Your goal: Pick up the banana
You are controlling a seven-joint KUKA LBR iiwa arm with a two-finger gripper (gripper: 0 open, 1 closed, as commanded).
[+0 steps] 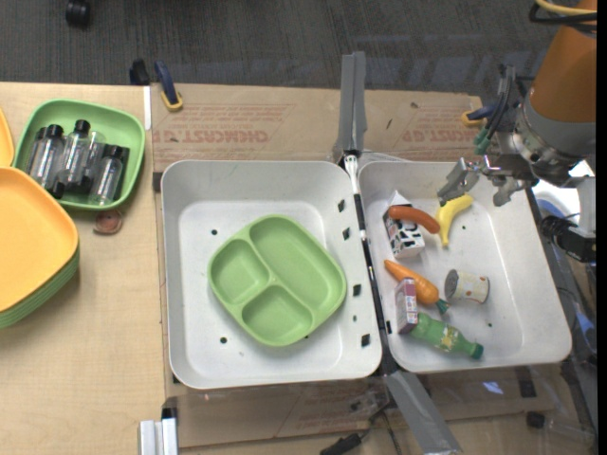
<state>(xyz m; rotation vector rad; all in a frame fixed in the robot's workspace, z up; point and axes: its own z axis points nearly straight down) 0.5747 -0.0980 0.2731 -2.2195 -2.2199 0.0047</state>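
I have the arm reaching in from the right over the far part of the right bin, and the gripper sits right at the upper end of the banana. The banana hangs or leans at a slant just below the tool, its far end up against the gripper and its near tip pointing down toward the bin floor, just right of the hot dog and the small printed carton. Whether the tool has clamped the fruit or merely touches it I cannot tell — the grey hardware covers the contact.

My judgement is that the step in hand is securing and lifting. To do it well I would confirm the grip before any travel: rise slowly and straight up, and watch whether the near tip leaves the bin. A grip so close to one end lets the fruit swing or slip, so no quick sideways motion. The hot dog lies close on the left, so I would keep the lift vertical until the banana is clear of it.

Nearer to me the carrot, the pink packet, the green bottle and the grey can lie well apart from the work — no concern. The left bin holds a green divided plate.
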